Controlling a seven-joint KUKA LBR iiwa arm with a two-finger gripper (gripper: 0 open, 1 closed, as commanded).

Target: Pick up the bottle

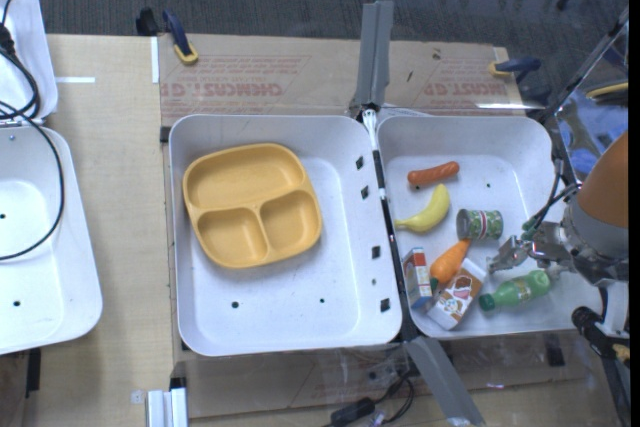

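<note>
Looking down at the right bin (530, 140), you see the green bottle (517, 291) lying on its side near the front right corner — just beside a small carton (457, 295) and a carrot (449, 261). Your gripper (512, 253) hovers just above the bottle, its fingers spread with nothing between them. A yellow divided plate (251, 204) sits in the left bin (200, 315) on the counter (110, 95).
</note>
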